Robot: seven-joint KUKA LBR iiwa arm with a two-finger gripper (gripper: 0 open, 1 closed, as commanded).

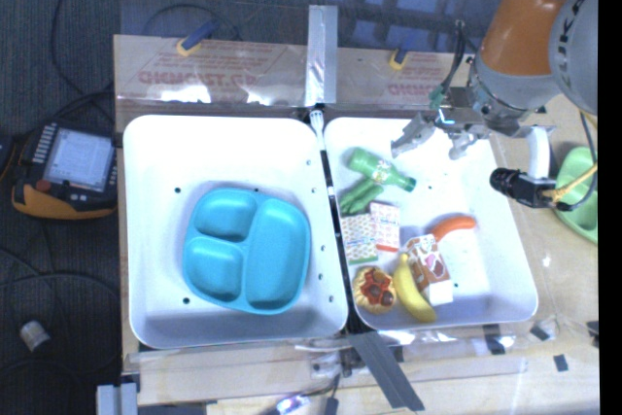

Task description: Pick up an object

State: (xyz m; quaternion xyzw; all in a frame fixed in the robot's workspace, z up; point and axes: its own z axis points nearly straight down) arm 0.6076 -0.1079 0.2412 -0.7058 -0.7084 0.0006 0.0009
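A: Camera view – gripper hangs over the upper part of the right bin, fingers spread, nothing between them.

B: Nearest thing?

A: Green bottle, just down-left of the fingertips. Long axis runs upper left to lower right, roughly crosswise to the gap, so prob. a short drop plus a small shift left. A second green item lies under it, against the bin wall.

B: The rest?

A: Lower in the frame, well apart from the gripper: carrot, card packet, small box, banana, a round red-yellow thing. Left bin has the blue tray.

B: Anything unclear?

A: Height of the fingers above the bin floor – can't tell from this slant. Second green item is partly covered by the bottle; can't ID it. Arm's cut off at the right edge.
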